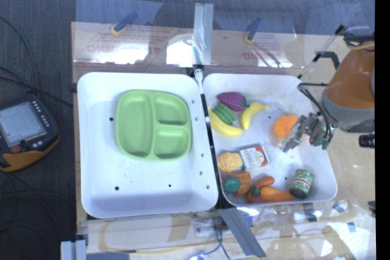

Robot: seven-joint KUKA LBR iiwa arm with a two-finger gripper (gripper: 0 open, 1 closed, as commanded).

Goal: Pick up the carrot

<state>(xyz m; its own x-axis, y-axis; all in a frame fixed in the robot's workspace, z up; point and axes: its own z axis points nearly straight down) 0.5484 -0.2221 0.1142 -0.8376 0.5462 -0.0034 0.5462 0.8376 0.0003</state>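
Carrot [274, 194] lies untouched near front edge of right bin [329, 189]. Gripper [300, 134] hovers mid-bin, holding nothing, opening unclear. Pick not started.

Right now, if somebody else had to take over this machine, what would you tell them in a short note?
Gripper: low over the right bin, beside an orange piece, with nothing seen between its fingers.
Carrot: lying at the right bin's near edge, next to the small can.
Green tray: in the left bin.
Done: nothing yet.
Left: move to the carrot, grip it, lift it.
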